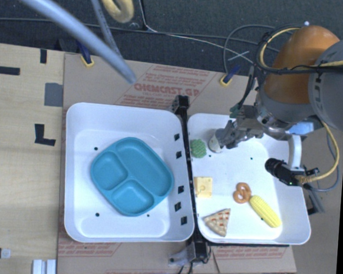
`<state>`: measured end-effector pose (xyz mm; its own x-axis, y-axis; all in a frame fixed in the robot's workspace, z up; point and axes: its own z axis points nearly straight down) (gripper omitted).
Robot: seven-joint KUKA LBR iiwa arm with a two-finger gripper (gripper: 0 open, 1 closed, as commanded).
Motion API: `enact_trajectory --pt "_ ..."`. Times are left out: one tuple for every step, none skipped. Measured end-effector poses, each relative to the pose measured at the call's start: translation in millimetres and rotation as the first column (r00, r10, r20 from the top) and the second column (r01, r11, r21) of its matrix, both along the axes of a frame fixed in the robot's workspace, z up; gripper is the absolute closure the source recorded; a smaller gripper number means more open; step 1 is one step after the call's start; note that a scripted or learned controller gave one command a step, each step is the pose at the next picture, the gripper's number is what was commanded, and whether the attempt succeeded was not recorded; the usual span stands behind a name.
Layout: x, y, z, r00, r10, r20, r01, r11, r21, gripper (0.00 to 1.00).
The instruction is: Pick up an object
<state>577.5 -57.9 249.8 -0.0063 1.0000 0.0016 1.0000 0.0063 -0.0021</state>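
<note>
I see the gripper (216, 144) over the right bin (282, 228) at upper centre-right, beside a green object (198, 148); its finger state I cannot tell. Brown cardboard (163, 85) underlies both bins; dark flooring (187, 13) spans the top.

1. Illumination is bright and even across the bench; no area is dim.
2. The two white bins (69, 155) read near full white, with mild glare on their floors and rims.
3. Shadows are soft and short. A faint one lies under the blue tray (132, 176).
4. The grey bar (62, 18) crossing the top left corner is out of focus.
5. Overall sharpness is moderate; small food items show soft edges and little surface detail.
6. The orange band (299, 58) on the arm carries a broad, diffuse highlight.
</note>
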Motion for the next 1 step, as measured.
enact_trajectory --pt "-2.3 59.7 -8.6 1.0 0.001 0.0 -0.001 1.0 0.0 1.0"
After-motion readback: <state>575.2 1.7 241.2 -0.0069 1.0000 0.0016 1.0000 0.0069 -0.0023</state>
